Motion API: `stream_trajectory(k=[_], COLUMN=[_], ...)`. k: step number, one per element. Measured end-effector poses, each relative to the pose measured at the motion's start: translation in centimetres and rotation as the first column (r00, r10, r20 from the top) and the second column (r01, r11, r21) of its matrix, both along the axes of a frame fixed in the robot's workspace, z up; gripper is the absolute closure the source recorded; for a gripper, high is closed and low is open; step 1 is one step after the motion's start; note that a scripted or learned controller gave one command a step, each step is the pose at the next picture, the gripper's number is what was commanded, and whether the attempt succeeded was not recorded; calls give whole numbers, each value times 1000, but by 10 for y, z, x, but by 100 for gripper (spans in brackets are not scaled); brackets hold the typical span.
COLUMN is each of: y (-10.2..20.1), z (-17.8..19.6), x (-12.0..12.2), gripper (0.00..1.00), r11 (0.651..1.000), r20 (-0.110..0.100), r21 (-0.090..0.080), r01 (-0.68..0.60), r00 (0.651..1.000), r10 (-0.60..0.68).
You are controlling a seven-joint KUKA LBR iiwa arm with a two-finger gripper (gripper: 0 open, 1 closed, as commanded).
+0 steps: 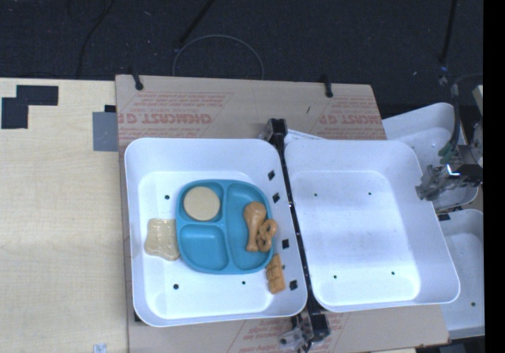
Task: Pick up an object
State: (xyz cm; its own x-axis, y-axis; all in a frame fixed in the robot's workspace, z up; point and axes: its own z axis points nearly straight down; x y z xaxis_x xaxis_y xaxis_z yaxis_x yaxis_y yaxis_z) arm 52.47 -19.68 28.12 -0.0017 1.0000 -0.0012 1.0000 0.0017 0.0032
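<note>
Since nothing is lifted yet, the pick is still all ahead. Camera view: left bin (150,158) holds a blue divided tray (207,253); a tan round disc (200,203) sits in its upper-left compartment; a brown pretzel-like piece (259,227) lies in the right compartment; a pale toast-shaped slab (162,238) lies on the bin floor touching the tray's left edge; a small orange-brown chunk (274,274) rests just off the tray's lower-right corner, near the divider between the bins; right bin (430,264) sits beside it. Gripper (443,179) is at the right bin's far right rim, well apart from every object; too small and blurred there, so whether it stands wide or narrow I cannot tell. Judgement: these look like toy food, light and stiff, probably smooth plastic, a bit slippery, not fragile; the toast slab looks easiest, pinch across its narrow width; the pretzel piece could be taken at its middle; the tray's low rim may foul a grasp on the disc.
</note>
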Motion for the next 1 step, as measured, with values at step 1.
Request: stream_trajectory(k=[1], y=[49], z=[2], x=[5], gripper=[100], r11=[1000], r20=[-6], r21=[3], r01=[-2], r00=[1000], r10=[3])
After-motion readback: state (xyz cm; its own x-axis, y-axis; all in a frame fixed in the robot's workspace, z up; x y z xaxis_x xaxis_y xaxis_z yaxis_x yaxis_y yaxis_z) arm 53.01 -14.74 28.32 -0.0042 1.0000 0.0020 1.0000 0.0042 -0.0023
